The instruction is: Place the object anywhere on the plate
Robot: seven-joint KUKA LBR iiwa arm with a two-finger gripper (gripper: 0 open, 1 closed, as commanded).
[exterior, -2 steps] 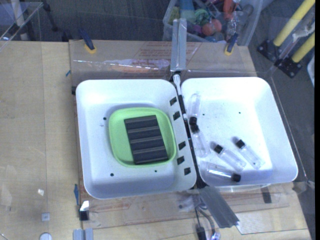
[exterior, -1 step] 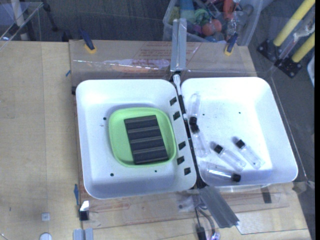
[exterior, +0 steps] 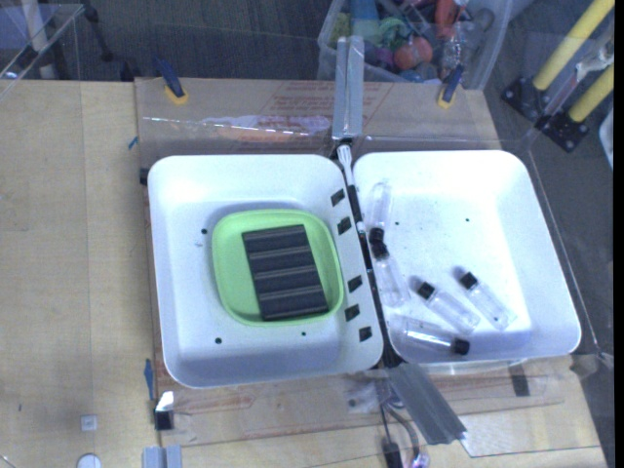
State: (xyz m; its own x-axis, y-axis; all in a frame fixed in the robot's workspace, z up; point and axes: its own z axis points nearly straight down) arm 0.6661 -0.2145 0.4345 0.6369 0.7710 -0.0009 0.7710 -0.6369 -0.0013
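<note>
- The green plate (exterior: pixel 226 261) is your landmark: a square plate with rounded corners, lying flat in the middle of the left white bin (exterior: pixel 185 198).
- A dark ribbed block (exterior: pixel 285 273), grey-black with four raised bands across it, lies flat on the plate. It sits inside the rim, turned slightly askew, with green showing on every side.
- To the right of the plate, past the raised seam where the two bins meet, sits the right white bin (exterior: pixel 487 188). Small black clips (exterior: pixel 353 283) line that seam just beside the plate's right edge.
- Five clear vials with black caps lie in the right bin, all well apart from the plate:
- one vial (exterior: pixel 378 203) and a second one (exterior: pixel 387 266) lie close against the seam, nearest the plate;
- a third (exterior: pixel 441 302) and a fourth (exterior: pixel 486 300) lie further right, both slanted;
- a fifth (exterior: pixel 429 336) lies along the bin's near wall.
- You cannot tell how far the pincer is open or whether it has hold of anything, so the block's place relative to it cannot be told either.
- Both bins rest on the pale wooden tabletop (exterior: pixel 58 261), which spreads out left of the plate.
</note>
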